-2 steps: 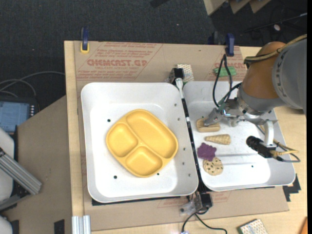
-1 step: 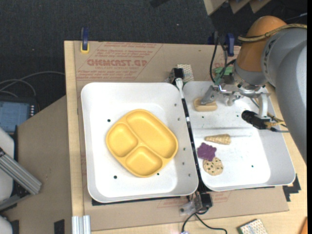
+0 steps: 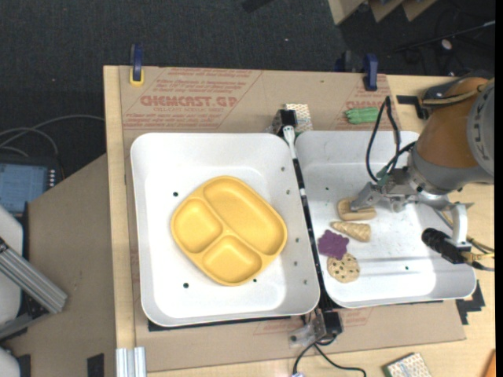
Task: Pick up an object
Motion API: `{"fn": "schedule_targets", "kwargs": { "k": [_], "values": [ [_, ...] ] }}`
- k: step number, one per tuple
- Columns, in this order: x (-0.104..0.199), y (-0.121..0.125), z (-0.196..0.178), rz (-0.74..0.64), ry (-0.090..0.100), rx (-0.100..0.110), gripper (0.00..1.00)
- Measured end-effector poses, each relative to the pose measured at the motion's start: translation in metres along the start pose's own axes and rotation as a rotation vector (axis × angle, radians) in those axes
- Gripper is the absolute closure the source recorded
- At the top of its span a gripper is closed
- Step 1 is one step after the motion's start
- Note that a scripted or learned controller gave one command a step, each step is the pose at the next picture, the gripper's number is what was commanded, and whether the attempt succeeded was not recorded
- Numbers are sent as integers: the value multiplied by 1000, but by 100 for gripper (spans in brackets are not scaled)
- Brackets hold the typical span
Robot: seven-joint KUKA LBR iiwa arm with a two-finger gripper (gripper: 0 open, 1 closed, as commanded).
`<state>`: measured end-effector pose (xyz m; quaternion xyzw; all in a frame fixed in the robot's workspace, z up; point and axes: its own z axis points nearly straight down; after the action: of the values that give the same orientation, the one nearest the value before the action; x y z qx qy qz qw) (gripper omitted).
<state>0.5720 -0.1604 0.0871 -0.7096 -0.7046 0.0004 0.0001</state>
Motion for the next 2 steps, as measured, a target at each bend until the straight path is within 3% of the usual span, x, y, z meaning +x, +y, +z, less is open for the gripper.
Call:
{"fn": "schedule_targets", "kwargs": {
  "k": [1, 2],
  "values": [
    [-27, 73, 1, -9, -3, -9, 0],
    [19, 95, 1, -13, -1, 3, 0]
  ]
}}
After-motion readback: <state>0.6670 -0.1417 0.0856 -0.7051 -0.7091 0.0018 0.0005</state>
